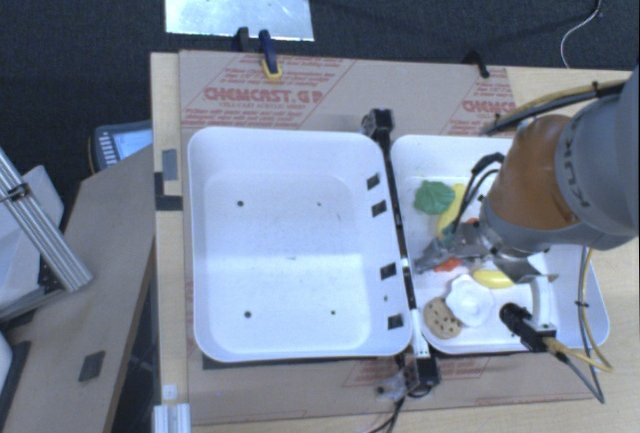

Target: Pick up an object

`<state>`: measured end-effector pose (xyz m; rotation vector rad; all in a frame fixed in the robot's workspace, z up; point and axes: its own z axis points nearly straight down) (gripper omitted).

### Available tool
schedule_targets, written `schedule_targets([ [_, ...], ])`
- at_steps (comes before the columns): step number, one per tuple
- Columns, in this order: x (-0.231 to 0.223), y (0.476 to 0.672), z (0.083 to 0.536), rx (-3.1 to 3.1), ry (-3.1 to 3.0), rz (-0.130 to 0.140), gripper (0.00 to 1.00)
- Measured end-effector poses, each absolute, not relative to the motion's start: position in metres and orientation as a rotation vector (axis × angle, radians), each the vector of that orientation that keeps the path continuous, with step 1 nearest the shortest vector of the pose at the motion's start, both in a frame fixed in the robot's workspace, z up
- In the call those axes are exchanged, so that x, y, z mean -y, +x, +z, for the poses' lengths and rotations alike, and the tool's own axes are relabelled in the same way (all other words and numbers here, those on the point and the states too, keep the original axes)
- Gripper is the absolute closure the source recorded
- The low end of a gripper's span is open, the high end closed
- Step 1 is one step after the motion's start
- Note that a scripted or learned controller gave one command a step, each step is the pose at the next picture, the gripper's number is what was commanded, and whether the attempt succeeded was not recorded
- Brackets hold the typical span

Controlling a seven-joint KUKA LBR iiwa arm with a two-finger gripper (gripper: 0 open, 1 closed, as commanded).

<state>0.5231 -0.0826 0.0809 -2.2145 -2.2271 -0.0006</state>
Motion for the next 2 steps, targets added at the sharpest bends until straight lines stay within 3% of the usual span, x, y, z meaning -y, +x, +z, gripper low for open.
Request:
schedule_targets([
  [1, 0.085, 0.525, 0.095, 2.227, -2.219, -0.003, 1.0],
  [2, 0.051, 0.613, 0.191, 2.242, -2.22, -0.02, 1.0],
])
